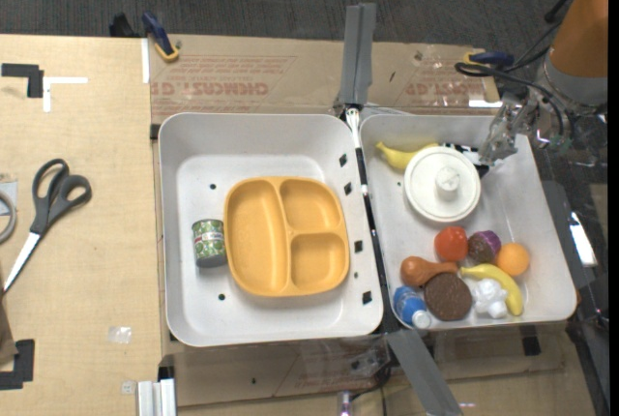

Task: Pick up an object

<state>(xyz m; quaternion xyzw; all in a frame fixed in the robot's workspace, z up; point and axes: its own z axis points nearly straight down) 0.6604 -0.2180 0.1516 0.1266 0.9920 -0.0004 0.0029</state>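
Note:
My gripper (505,135) hangs over the far right corner of the right bin (553,211), just right of a round white lid (443,184). A yellow banana (395,155) lies behind the lid. Along the bin's near side sit a red tomato (451,243), a purple fruit (485,244), an orange (515,258), a second banana (501,281), a brown round cookie (448,296), a brown drumstick (422,269) and a blue bottle (410,305). I see nothing held in the gripper.
The left bin (184,288) holds a yellow divided tray (287,235) with a small green can (208,242) at its left side. Scissors (48,201) lie on the wooden bench at far left. A grey divider bar (356,56) runs behind the bins.

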